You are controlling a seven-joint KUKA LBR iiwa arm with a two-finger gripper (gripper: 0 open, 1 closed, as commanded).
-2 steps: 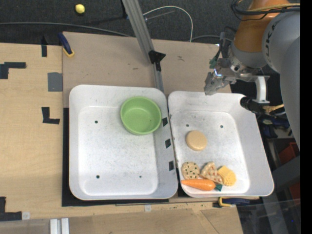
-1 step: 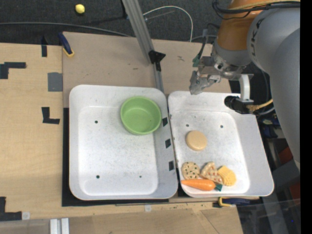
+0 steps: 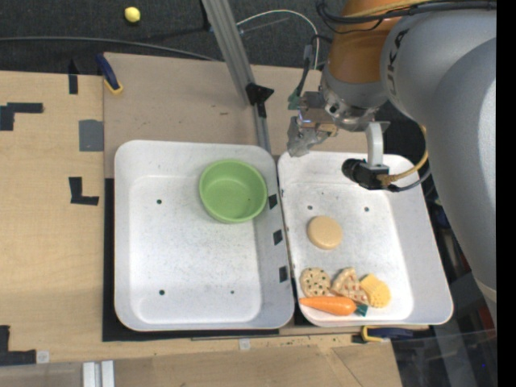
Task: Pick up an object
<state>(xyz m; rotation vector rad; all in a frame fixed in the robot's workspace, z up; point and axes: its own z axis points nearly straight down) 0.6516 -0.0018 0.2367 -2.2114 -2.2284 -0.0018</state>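
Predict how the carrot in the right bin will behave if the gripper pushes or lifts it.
The carrot looks like a smooth, rounded, tapered toy, so it may roll or slip from the fingers. It looks small, so probably light. It lies against the bin's front wall, which may hamper a grasp.

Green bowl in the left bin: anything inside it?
The green bowl shows only its own green inner surface, with no item visible inside. What lies beneath it on the left bin is covered.
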